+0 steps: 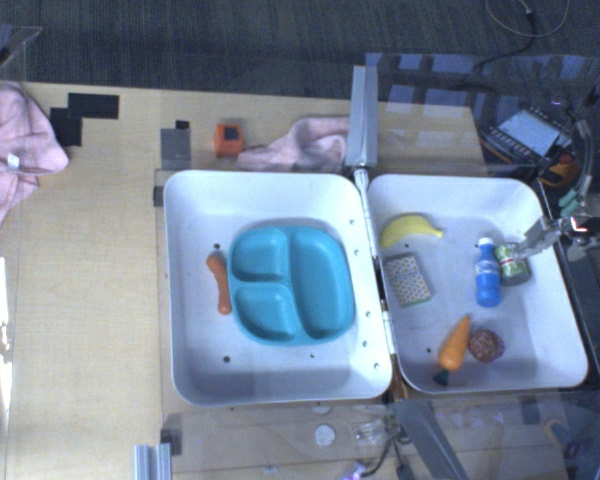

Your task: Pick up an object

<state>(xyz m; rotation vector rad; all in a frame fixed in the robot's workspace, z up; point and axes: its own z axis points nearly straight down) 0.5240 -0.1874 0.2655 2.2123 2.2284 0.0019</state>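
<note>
**Two white bins seen from above, with the gripper at the right bin's edge**

Two shallow white plastic bins sit side by side on a pale wooden bench.

The left bin (180, 268) holds a turquoise plastic plate with three compartments (290, 283) near its middle. A small orange sausage-shaped toy (220, 282) lies just beside the plate, on its left.

The right bin (550, 368) holds several small things. A yellow toy banana (410, 230) lies near the upper left corner. Just below it is a flat rectangular sponge with a speckled grey-green face (407, 279). A blue plastic bottle with a white cap (488, 273) lies toward the right side. Touching or just beside it is a small green can (513, 267). Lower down, an orange toy carrot (454, 344) lies tilted, beside a round reddish-brown object (485, 345).

The metal gripper (532, 240) reaches in from the right and sits at the green can, near the bin's right rim. The view is too blurred here to tell whether its jaws are apart or closed, or whether they touch the can.

Behind the bins, a crumpled pink cloth (305, 145) lies on the bench. Another pink cloth (15, 158) hangs at the far left.
</note>
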